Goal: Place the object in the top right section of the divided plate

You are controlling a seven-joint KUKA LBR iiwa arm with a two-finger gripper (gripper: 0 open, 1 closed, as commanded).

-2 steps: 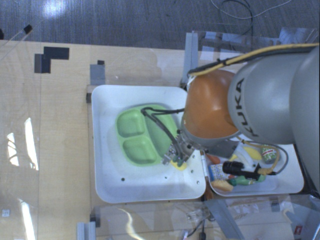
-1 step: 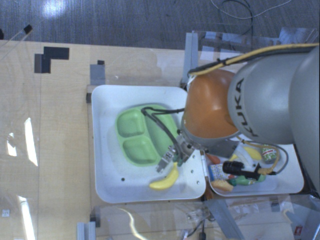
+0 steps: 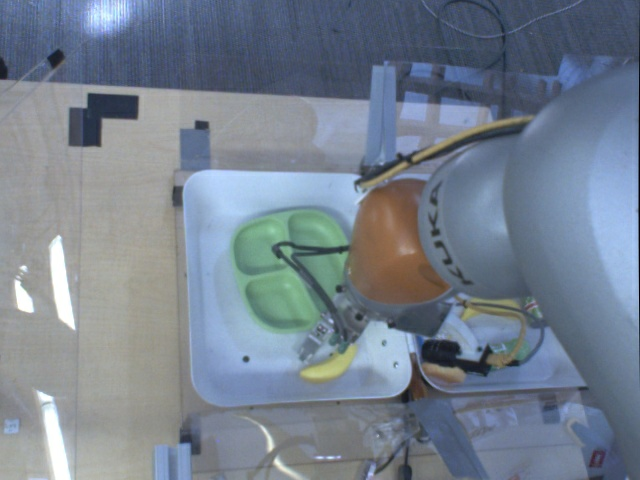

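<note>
- Gripper point(image 3: 322, 338) low in left bin point(image 3: 205, 268), just above banana point(image 3: 330, 366); grasp state: can't tell.
- Banana lies at 5 o'clock from green divided plate point(image 3: 285, 268), off it.
- Step: pickup, judged.
- Next: secure banana, lift, carry toward 12 o'clock to top right section.

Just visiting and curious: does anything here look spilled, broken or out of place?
Nothing looks spilled or broken. The yellow banana lies on the floor of the white bin, just below the green divided plate, not in any section of it.

"KUKA" in dark letters, running vertically on the grey arm point(image 3: 470, 238) beside its orange band point(image 3: 395, 243)
</note>
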